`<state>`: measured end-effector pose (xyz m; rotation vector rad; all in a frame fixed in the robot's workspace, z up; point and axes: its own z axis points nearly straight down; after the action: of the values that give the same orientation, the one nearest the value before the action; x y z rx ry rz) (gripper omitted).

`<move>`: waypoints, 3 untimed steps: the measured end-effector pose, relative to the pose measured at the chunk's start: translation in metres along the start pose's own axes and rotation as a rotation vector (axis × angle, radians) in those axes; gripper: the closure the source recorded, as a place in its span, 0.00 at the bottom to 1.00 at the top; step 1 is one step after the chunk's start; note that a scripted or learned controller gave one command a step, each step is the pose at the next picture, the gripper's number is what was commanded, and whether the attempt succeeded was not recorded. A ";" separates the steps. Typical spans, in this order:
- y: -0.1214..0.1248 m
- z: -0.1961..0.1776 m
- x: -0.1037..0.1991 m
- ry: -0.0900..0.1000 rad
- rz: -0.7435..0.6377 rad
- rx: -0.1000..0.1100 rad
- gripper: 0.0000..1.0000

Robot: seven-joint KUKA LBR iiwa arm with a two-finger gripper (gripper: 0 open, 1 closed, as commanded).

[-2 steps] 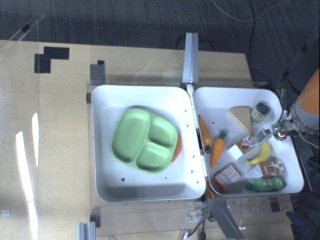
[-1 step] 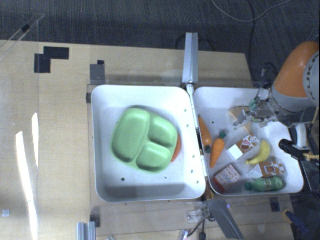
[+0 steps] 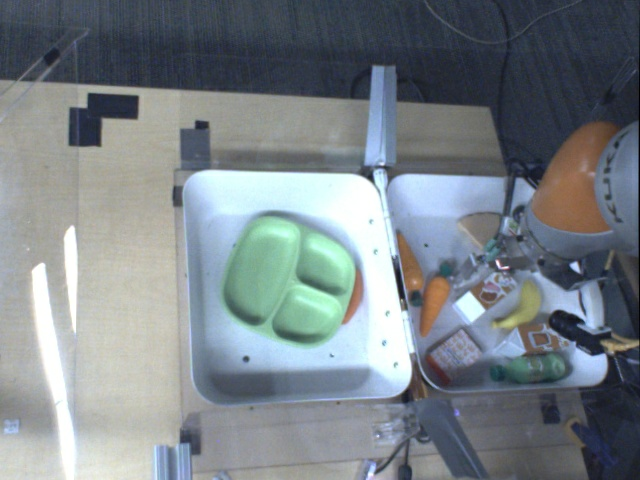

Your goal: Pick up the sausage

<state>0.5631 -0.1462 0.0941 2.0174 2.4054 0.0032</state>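
you are seeing a green plate point(image 3: 288, 280) filling the left bin point(image 3: 200, 298). the sausage point(image 3: 409, 264) is lying along the right bin point(image 3: 440, 193)'s left wall, crowded by a carrot point(image 3: 434, 302). the gripper point(image 3: 497, 258) is hovering rightward; finger state: cannot tell.

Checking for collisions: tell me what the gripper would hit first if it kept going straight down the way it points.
Probably the small patterned packet beside the banana, right under the gripper; depth is unclear from this slant.
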 end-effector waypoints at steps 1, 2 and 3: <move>0.001 -0.010 0.001 0.000 -0.001 -0.002 1.00; -0.041 -0.001 0.006 -0.014 -0.205 -0.026 1.00; 0.027 0.005 0.015 -0.004 -0.055 -0.011 1.00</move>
<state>0.5869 -0.1266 0.0894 1.9439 2.4522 0.0115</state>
